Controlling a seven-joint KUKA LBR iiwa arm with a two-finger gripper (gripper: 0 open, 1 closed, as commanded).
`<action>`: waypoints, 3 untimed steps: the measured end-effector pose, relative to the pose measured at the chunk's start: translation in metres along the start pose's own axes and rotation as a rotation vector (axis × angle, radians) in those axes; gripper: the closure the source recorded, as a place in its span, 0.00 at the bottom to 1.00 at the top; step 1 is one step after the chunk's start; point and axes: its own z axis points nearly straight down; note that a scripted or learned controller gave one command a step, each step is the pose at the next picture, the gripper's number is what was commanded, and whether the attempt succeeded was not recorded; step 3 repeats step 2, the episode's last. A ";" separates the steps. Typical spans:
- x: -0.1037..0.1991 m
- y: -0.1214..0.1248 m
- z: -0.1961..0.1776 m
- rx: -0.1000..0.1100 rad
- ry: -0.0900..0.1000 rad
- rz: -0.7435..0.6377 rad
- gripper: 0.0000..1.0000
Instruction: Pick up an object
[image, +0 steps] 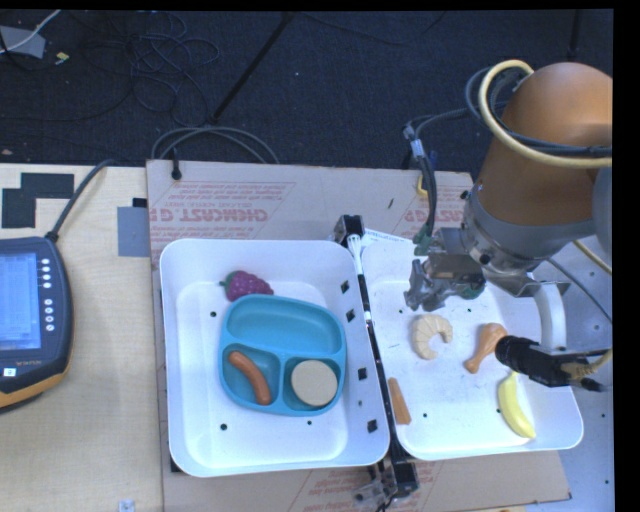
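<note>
Front right: yellow plastic banana (516, 407) lies in the right-hand shallow white bin (460, 425), near its front right corner.
Front left of that bin: thin orange stick (399, 401) lies just beside the wall shared with the left bin.
Mid bin: pale beige toy croissant (432, 334); tan toy drumstick (486, 346) near it on the right, not touching.
Gripper (418, 297): over the right bin, just behind the croissant; nothing seen in its grasp; open or closed cannot be told.
Left-hand white bin (195, 400): blue three-part plastic plate (285, 305) holding a reddish-orange toy sausage (250, 376) and a round tan disc (314, 383), each in its own front compartment.
Behind plate: purple toy grape bunch (246, 285), touching the plate's rim.
Table (100, 430): grey handheld screen unit (25, 320) at far left, well apart from the bins.
</note>
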 end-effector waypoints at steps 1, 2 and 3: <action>0.086 0.066 0.008 -0.005 0.000 -0.009 1.00; 0.051 0.016 0.026 0.004 -0.002 0.000 1.00; 0.051 0.016 0.026 0.004 -0.002 0.000 1.00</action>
